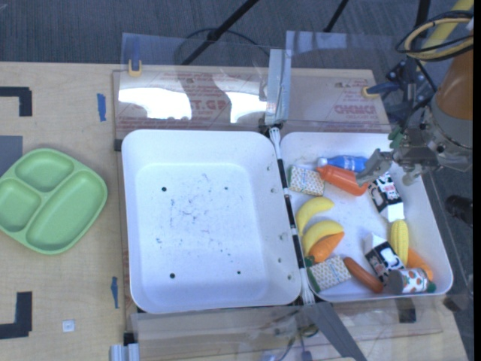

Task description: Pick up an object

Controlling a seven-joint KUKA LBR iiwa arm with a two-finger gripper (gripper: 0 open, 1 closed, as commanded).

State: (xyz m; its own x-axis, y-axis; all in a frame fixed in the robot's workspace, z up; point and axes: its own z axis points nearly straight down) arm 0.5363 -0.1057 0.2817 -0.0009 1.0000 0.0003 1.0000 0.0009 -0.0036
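Observation:
My gripper (391, 171) hangs over the far right part of the right bin (440, 224), its two grey fingers spread apart with nothing between them. Just below it lies a black-and-white carton (385, 192). To its left are a blue bottle (346, 162) and an orange carrot-like toy (342, 180). Further down the bin lie a checkered packet (306, 179), two yellow bananas (313, 209) (322, 232), a third banana (400, 239), a red sausage (364, 275), a second carton (382, 259) and a small can (412, 281).
The left bin (199, 216) stands beside the right one, parted from it by a low rim. A green divided plate (49, 199) rests on the bench at far left. Clear plastic walls (225, 96) rise behind both bins. Yellow and black cables (436, 36) hang near the arm.

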